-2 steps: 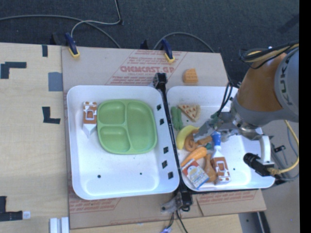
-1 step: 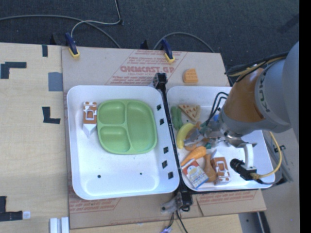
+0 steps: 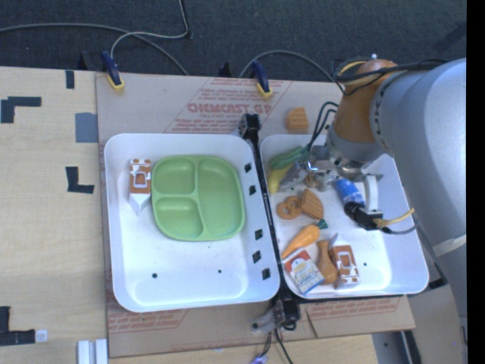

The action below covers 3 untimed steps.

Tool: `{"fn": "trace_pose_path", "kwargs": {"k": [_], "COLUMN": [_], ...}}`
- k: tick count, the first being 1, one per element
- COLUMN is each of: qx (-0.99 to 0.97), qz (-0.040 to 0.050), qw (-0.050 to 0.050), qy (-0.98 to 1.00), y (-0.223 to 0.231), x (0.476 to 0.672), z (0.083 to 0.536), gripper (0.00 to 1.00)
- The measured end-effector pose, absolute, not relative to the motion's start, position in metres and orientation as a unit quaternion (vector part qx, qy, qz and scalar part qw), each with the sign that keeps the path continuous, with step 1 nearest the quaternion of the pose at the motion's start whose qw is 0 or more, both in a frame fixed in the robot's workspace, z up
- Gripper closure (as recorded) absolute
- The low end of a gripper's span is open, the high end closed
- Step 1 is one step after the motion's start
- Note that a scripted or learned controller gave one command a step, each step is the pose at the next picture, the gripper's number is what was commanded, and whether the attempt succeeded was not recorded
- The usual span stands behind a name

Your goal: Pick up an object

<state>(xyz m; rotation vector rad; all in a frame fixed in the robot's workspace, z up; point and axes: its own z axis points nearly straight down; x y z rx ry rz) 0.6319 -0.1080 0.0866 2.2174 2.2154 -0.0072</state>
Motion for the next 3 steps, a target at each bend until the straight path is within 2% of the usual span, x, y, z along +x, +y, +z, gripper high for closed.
{"fn": "trace_pose_path", "kwargs": {"k": [1,2,3], "qx": [0.707,0.707,0.706], "qz": [0.0003,0.0003,0.0002], "qw": [0.001,0.002,0.0], "qy": [0.707,0.707,0.708], "y": [-0.102,-0.103,-0.028], "x": [0.568,0.568,0.58], "z": [0.086,0.096,0.185], "gripper": [0.0,1.0,1.0]}}
